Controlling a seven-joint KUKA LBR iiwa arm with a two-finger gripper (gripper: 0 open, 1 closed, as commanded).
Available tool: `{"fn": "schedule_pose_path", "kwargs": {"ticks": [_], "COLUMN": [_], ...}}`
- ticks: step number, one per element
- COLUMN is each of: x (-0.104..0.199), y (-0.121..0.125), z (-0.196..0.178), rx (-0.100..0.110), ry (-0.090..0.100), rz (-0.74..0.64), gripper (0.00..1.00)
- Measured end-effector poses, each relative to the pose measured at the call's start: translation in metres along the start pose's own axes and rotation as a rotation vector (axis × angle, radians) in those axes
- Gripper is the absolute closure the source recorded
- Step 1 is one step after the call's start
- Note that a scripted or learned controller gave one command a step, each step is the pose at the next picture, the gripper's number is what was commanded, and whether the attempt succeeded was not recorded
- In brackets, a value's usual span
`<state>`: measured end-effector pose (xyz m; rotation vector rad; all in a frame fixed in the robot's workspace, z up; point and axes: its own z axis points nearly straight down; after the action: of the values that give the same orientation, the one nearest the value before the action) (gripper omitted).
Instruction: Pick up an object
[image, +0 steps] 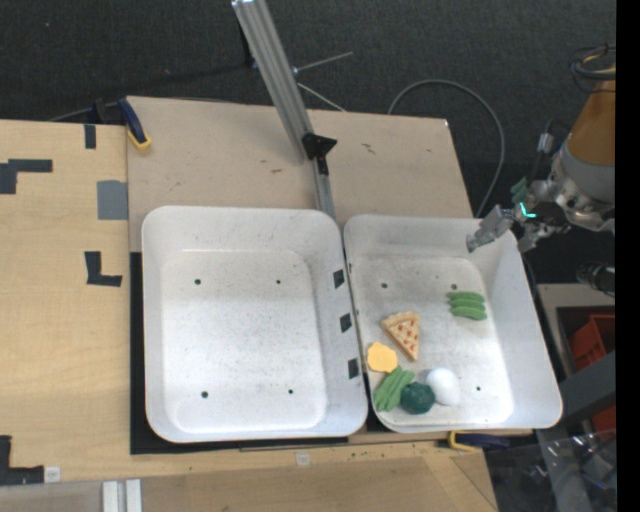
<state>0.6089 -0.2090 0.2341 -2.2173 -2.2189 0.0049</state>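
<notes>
The right bin (520, 330) holds several small toy foods. A green pod-like piece (467, 305) lies toward its right side. An orange pizza slice (403, 332) sits near the middle, with a yellow-orange piece (381, 357) just below-left of it. Along the front wall lie a green bean-like piece (393, 387), a dark green round piece (417, 398) and a white ball (442, 384). My gripper (489, 232) hangs over the bin's far right corner, above and apart from all the objects, with nothing seen between its fingers.
The left bin (240, 320) sits beside the right one. A slanted metal pole (285, 85) rises behind the bins. A cable (440, 95) loops on the bench at the back right. The arm (585, 170) comes in from the right edge.
</notes>
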Motion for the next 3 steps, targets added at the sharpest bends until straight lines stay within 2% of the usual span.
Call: {"fn": "schedule_pose_path", "kwargs": {"ticks": [1, 2, 3], "x": [0.000, -0.001, 0.006], "y": [0.001, -0.004, -0.006], "z": [-0.003, 0.041, 0.105], "rx": [-0.004, 0.000, 0.002], "ry": [-0.002, -0.002, 0.000], "rz": [-0.001, 0.000, -0.001], "gripper": [0.00, 0.00, 0.00]}}
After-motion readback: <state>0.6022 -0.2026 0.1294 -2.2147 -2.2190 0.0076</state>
